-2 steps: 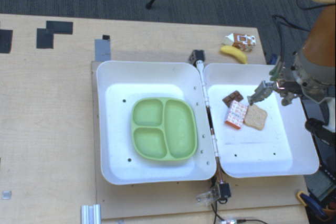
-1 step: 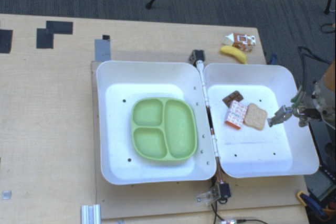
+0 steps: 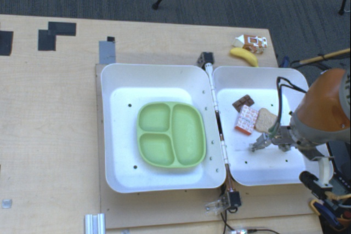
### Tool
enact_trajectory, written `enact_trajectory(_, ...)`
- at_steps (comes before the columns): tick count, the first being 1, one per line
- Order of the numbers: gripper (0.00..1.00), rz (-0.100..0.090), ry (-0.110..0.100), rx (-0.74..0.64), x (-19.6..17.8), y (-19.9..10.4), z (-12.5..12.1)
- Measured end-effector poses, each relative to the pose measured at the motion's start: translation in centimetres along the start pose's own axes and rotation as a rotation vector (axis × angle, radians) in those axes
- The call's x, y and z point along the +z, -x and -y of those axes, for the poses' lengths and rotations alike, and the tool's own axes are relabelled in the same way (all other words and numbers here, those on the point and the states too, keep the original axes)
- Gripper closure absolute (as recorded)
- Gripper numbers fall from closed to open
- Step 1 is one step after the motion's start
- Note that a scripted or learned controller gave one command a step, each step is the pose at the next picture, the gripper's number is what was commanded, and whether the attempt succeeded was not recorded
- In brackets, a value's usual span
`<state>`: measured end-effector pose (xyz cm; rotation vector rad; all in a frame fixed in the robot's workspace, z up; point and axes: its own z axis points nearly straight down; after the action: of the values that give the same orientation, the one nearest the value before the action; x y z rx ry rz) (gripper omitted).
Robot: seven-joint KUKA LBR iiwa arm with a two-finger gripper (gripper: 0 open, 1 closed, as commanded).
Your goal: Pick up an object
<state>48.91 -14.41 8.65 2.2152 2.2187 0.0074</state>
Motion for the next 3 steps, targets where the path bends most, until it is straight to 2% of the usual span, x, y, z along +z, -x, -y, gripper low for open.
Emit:
enact_trajectory(1, 1.00, 0.001, 0.005, -0.001, -1.1, 0.0, -0.2)
enact_trajectory(2, 0.00, 0.000, 0.005, -0.001, -1.1, 0.0, -0.2)
enact_trajectory(3, 1.00, 0.000, 0.008, -0.002, -2.2, -0.1, -0.3)
